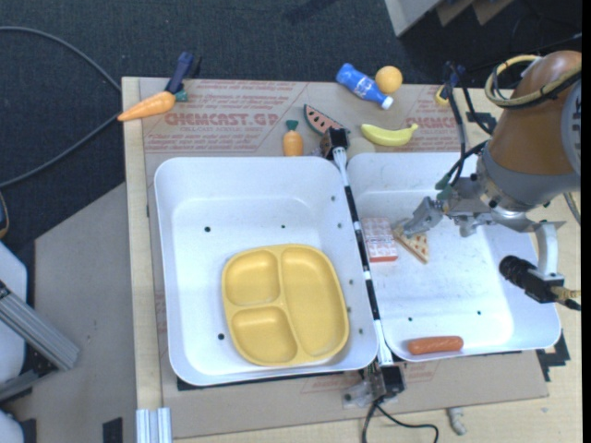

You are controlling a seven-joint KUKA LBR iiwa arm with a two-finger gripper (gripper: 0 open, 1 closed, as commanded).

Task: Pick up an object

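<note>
While the grey arm (pixel 531 146) reaches in from the right over the right bin (pixel 462 340), its gripper (pixel 420 224) is lowered toward the bin's left part, with the fingers pointed down and to the left. Whether those fingers are spread or pressed together cannot be told, since they are seen as a dark blur against the white floor. Just below the fingertips, a pizza slice toy (pixel 416 246) is seen lying on the bin floor, touching or nearly touching them; which of the two cannot be made out. Immediately to its left, a small white and red packet (pixel 378 240) is laid against the bin's left wall. A toy sausage (pixel 435 344) is found well apart, at the near edge of the same bin.

A yellow divided plate (pixel 284 303) with three compartments is set in the near half of the left bin (pixel 185 201).

On the cardboard beyond the bins, a toy banana (pixel 388 135), a blue bottle (pixel 362 85) and an orange ball (pixel 389 78) are gathered far right; a watermelon slice toy (pixel 319 118) and a small orange toy carrot (pixel 293 142) are placed near the middle. A larger carrot (pixel 148 108) is laid at the far left corner.
</note>
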